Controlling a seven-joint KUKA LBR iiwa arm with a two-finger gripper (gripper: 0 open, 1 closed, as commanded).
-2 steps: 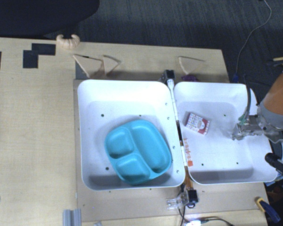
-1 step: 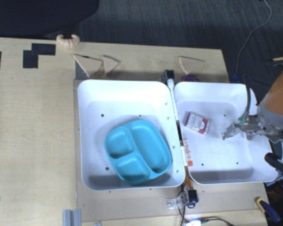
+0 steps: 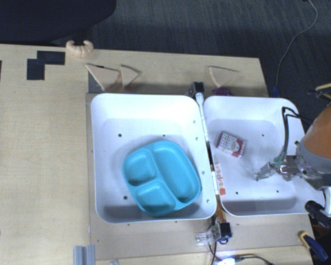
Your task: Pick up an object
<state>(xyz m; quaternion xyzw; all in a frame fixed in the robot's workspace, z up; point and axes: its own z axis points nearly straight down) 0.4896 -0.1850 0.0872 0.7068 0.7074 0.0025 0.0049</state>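
A small red and white packet (image 3: 231, 144) lies flat in the right bin (image 3: 265, 203), near its middle left. My gripper (image 3: 266, 171) hangs low over that bin's floor, to the right of the packet and a little nearer the front, clearly apart from it. The arm's orange band (image 3: 323, 137) shows at the right edge. A blue divided plate (image 3: 162, 176) rests in the left bin (image 3: 107, 148), towards the front.
The shared wall between the two bins (image 3: 208, 148) runs just left of the packet. A dark cable (image 3: 285, 128) loops over the right bin's far right side. Small tan brackets (image 3: 113, 75) stand behind the bins on the wooden bench.
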